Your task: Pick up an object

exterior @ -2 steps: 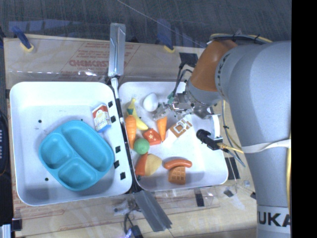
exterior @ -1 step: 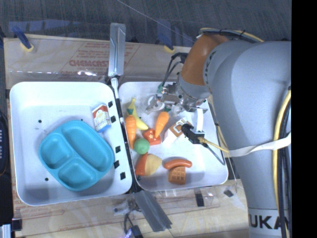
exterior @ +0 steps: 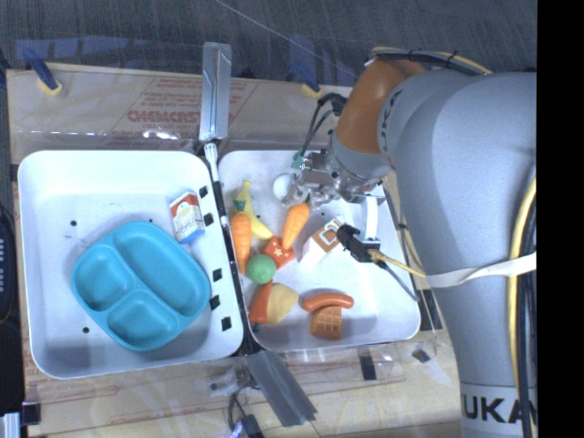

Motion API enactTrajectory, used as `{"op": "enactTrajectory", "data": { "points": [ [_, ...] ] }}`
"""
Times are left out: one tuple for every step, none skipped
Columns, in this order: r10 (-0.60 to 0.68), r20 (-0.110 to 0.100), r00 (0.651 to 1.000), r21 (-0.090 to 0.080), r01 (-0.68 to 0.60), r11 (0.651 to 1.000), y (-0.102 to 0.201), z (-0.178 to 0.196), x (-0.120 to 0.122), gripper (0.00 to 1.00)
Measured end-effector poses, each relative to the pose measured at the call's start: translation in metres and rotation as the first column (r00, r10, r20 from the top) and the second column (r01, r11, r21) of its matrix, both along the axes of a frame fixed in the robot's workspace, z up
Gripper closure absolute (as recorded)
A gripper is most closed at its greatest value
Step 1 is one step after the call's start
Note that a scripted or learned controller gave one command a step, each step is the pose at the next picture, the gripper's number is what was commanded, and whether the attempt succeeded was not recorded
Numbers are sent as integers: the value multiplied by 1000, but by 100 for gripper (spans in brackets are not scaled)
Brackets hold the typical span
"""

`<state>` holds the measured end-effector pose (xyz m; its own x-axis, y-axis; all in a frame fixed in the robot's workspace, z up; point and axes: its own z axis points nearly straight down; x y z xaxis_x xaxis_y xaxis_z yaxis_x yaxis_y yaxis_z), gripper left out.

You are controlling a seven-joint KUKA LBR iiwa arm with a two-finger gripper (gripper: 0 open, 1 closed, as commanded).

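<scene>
My gripper [exterior: 308, 186] hangs low over the far part of the right bin [exterior: 394, 292], under the grey arm and its orange band. Just left of it lies a white egg [exterior: 281, 186], and an orange carrot [exterior: 294, 224] lies slanted right below it. A small brown and white box [exterior: 327, 237] sits to the gripper's lower right. Nothing shows as held.
Also in the right bin are a banana [exterior: 246, 210], a second carrot [exterior: 240, 241], a green ball [exterior: 262, 268], a red piece [exterior: 279, 254], a yellowish fruit [exterior: 276, 303], a sausage [exterior: 326, 300] and a waffle [exterior: 328, 323]. The left bin [exterior: 55, 190] holds a blue divided plate [exterior: 140, 284] and a small carton [exterior: 186, 217].
</scene>
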<state>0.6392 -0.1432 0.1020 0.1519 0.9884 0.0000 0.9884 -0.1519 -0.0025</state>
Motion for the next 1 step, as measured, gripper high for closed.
{"op": "enactTrajectory", "data": {
  "points": [
    [168, 8, 986, -1, -168, 986, 64, 94, 3, 100]
  ]
}}
